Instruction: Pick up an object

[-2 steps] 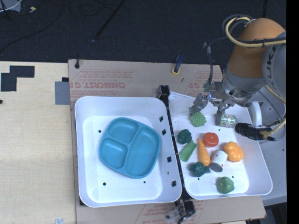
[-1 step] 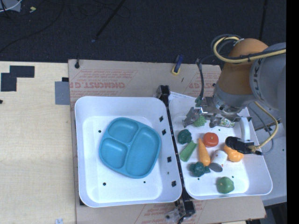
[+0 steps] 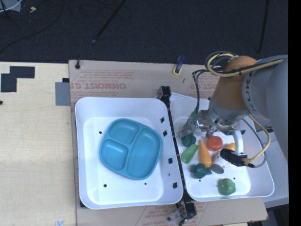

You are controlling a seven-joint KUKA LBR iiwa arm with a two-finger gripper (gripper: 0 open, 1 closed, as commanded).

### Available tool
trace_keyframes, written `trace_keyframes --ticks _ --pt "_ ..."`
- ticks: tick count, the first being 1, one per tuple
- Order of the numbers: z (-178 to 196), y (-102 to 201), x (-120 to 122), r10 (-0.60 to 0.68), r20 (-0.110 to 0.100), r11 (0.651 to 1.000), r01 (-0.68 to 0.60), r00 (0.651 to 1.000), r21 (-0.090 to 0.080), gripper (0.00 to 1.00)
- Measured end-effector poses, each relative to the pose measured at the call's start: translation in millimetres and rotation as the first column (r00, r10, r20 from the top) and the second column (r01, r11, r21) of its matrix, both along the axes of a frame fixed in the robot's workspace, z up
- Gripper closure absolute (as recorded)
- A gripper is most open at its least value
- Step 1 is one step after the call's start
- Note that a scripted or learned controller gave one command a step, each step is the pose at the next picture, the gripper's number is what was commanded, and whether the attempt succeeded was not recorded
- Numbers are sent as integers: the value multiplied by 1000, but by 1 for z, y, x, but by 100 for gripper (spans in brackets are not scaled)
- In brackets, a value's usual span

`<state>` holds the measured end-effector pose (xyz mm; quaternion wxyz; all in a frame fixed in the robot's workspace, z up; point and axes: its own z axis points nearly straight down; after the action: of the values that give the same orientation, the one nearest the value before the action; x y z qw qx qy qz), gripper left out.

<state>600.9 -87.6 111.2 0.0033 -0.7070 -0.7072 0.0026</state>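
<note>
My gripper (image 3: 196, 126) hangs low over the upper left part of the right bin (image 3: 263, 185), under the grey arm with its orange band. Just below it lies a dark green toy (image 3: 189, 139). Close by are a light green cylinder (image 3: 190, 153), an orange carrot (image 3: 204, 154) and a red tomato (image 3: 215, 142). Further toward the front lie a teal broccoli-like piece (image 3: 200, 171), a small grey piece (image 3: 217, 168) and a green round fruit (image 3: 226, 186). I see nothing between the gripper's tips.
The left bin (image 3: 89, 187) holds a blue sectioned plate (image 3: 130, 147). A black divider (image 3: 173, 145) runs between the two bins. A small orange piece (image 3: 230, 147) lies right of the tomato. The arm covers the right bin's back right corner.
</note>
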Motion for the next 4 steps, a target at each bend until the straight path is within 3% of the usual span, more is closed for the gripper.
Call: trace_keyframes --ticks 1,2,4 --pt "-25 2 -1 -1 3 1000 1 1000 0 0" --pt "-12 1 1 -5 6 1000 5 1000 0 100" --pt "100 10 -4 1 9 1000 -1 1000 -1 100"
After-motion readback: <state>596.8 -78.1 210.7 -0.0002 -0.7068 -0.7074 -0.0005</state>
